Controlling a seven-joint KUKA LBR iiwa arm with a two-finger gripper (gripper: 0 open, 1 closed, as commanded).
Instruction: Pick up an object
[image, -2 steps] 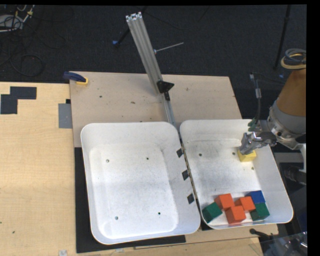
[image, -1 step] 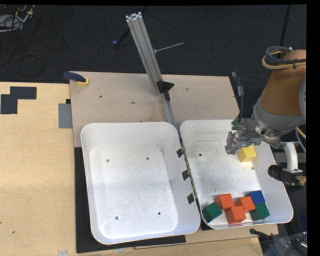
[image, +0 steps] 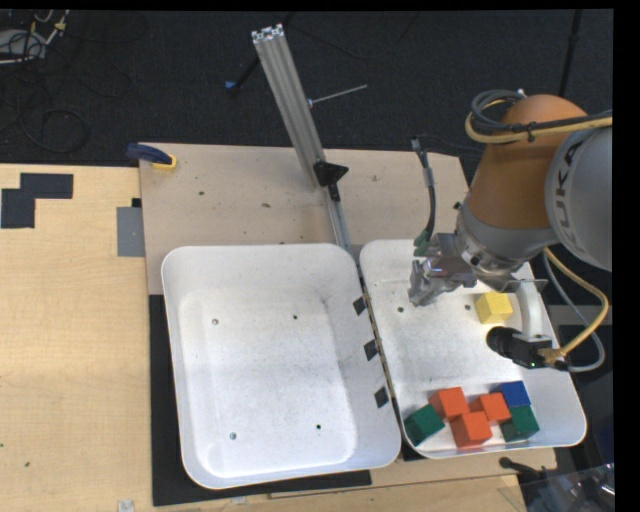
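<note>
While arm (image: 540, 180) hangs over right bin (image: 440, 345), nothing grasped yet. Gripper (image: 432, 283) above bare upper-left floor; finger spread impossible to judge. Yellow block (image: 494, 306) near, to its right, alone: easiest target. Centre over it, descend straight. Orange, green, blue blocks (image: 478, 412) crowd bottom corner; avoid.

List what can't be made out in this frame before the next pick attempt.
- gripper: blurred and small in the camera view, open or shut can't be told.
- right bin: its far right rim is hidden behind the arm's wrist and cables.
- block cluster: the blocks are packed together, so which touch or overlap is unclear.
- yellow block: partly crowded by the gripper's hardware, full shape unclear.
</note>
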